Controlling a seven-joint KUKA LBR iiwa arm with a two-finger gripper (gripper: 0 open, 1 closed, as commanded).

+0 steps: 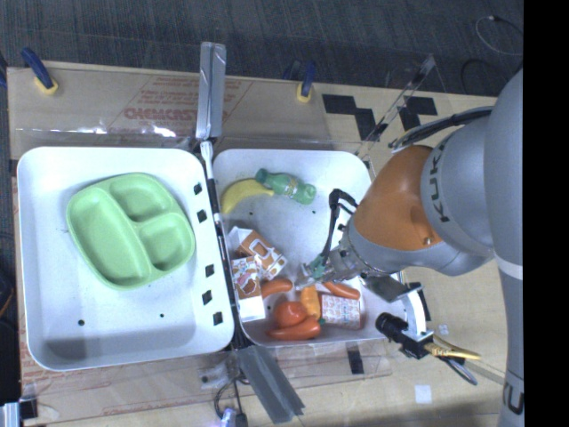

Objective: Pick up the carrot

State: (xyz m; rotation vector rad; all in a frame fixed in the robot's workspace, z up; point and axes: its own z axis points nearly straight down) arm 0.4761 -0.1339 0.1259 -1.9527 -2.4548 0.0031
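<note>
Arm (427, 212) hiding gripper (322, 269), carrot (340, 289) perhaps half covered

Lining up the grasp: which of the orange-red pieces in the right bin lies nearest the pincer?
The slim carrot just under the pincer, beside the white packet. The rounder red ones lie lower left.

Both bins, the left bin (44, 327) and the right bin (293, 160), are white. The divided plate (131, 229) is pale green. The banana (238, 194) is yellow, and the bottle (286, 186) beside it is green. The carrot (340, 289) is orange, as is the band (404, 205) on the grey arm (489, 185). The tomato-like piece (289, 313) is red-orange. The table (133, 96) is tan with red print and black squares.
</note>
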